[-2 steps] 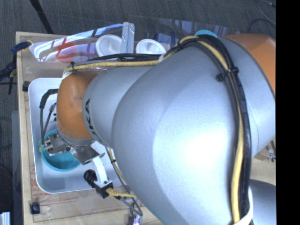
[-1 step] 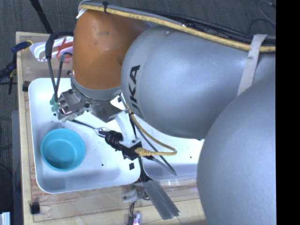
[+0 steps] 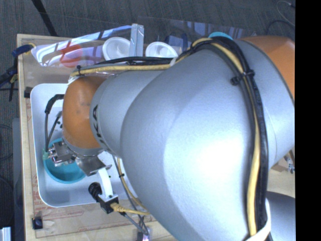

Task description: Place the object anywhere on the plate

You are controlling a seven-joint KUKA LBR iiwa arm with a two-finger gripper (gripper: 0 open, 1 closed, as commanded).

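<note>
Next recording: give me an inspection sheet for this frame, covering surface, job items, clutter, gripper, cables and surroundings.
Surface: shallow white bin at the view's left on a light wooden bench; the large grey arm with orange band covers most of the rest.
Job's things: round teal plate in the bin, under the wrist; the object cannot be made out.
Clutter: two white cup-like shapes by a clear sheet at the bench's far edge.
Gripper: metal wrist assembly above the plate.
Cables: black and yellow cables along the arm; thin black leads near the wrist.
Surroundings: dark carpet floor.
</note>
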